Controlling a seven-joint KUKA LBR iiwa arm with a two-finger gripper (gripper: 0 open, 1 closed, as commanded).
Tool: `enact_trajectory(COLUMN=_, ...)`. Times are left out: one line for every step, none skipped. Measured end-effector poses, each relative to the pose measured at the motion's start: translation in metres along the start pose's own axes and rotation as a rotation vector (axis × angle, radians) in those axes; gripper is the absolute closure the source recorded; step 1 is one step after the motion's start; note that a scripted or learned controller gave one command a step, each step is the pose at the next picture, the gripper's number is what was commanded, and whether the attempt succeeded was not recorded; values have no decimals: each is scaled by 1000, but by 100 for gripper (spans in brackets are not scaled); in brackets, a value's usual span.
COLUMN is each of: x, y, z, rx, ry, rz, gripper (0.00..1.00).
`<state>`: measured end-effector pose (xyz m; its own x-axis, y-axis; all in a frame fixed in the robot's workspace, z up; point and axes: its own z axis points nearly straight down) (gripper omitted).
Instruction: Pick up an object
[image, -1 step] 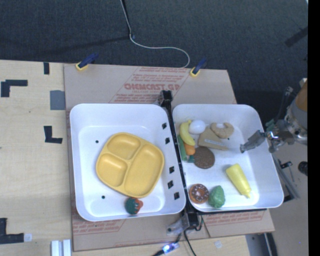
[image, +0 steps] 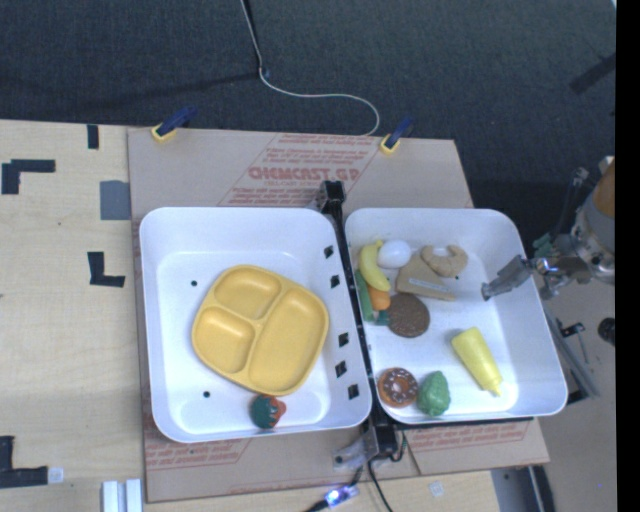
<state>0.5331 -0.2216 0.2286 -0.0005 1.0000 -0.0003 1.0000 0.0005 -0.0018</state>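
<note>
My gripper (image: 507, 279) hangs over the right rim of the right bin (image: 500, 232), reaching in from the right, with nothing seen in it. To its left in that bin lie a tan toy piece (image: 441, 264), a white egg (image: 395, 253), a banana (image: 371, 266) and a brown round cookie (image: 408, 317). A yellow bottle (image: 478, 359) lies below the gripper. At the bin's front edge are a donut (image: 398, 386) and a green piece (image: 435, 393).
The left bin (image: 165, 300) holds a yellow divided plate (image: 262, 328) and a small green-and-red toy (image: 266, 410) at its front. Black clips line the wall between the bins (image: 345, 300). A white cable (image: 300, 92) runs behind the bench.
</note>
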Motion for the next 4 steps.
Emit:
enact_trajectory(x=6, y=-2, z=63, rx=5, ry=2, rz=-1, gripper=0)
enact_trajectory(x=5, y=-1, z=128, rx=6, ry=2, rz=-1, gripper=0)
enact_trajectory(x=6, y=-1, z=145, rx=0, ry=-1, rz=-1, gripper=0)
enact_trajectory(x=6, y=-1, z=133, rx=-2, ry=-2, rz=-1, gripper=100)
